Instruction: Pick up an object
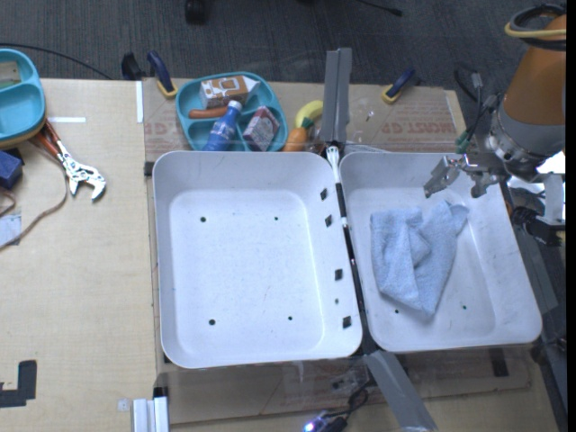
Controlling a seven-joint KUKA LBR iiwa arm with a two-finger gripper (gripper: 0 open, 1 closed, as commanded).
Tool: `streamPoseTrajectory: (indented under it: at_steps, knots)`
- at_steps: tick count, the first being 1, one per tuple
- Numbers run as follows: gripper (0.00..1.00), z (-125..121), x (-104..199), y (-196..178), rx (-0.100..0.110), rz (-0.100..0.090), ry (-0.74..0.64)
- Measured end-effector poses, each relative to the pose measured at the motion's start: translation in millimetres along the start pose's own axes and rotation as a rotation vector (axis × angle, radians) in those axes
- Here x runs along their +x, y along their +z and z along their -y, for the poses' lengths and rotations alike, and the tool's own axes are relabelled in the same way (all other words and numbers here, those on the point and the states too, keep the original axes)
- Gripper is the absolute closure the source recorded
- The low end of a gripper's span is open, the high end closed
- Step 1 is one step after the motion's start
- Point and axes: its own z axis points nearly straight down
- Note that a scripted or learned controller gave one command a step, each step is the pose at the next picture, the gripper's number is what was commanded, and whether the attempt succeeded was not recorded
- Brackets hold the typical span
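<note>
Far left of the bench – a teal tray (20, 97) is sitting at the edge w/ a wrench (79, 175) lying just beside it. Further right, behind the bins, a teal dish (191, 93) is holding a small box, a blue bottle (221, 124) & other bits; a yellow item, prob. a banana (309, 113), is lying just beside the dish.

Left bin (162, 241) is sitting w/ a bare floor. Right bin (504, 322) is holding the one thing worth going for – a blue towel (416, 252), crumpled, lying around mid-floor, its long axis running from near-left up to far-right, where a corner is reaching toward the far rim.

Gripper (461, 175) is hovering over the right bin's far side, the arm's orange band (536, 79) showing above it. Fingers are spread apart w/ nothing between them – not gripping anything.

The relation that counts: the towel is lying toward the near-left of the fingers, its upper-right corner being the closest bit, just beside & below them. Judging from this, next move prob. needs a short shift that way plus a descent onto a raised fold. Risk – thin cloth lying flat could slip out as the fingers are closing.
</note>
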Motion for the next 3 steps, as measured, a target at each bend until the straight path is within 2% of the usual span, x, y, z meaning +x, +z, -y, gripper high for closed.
streamPoseTrajectory:
  at_steps: [1, 2, 3]
  knots:
    - [0.0, 45.8, -37.8, 61.8, 0.0, 0.0, -0.084]
    - [0.0, 21.3, -63.1, 37.0, -0.002, 0.001, 0.182]
    - [0.0, 97.6, -42.4, -17.9, 0.0, 0.0, 0.255]
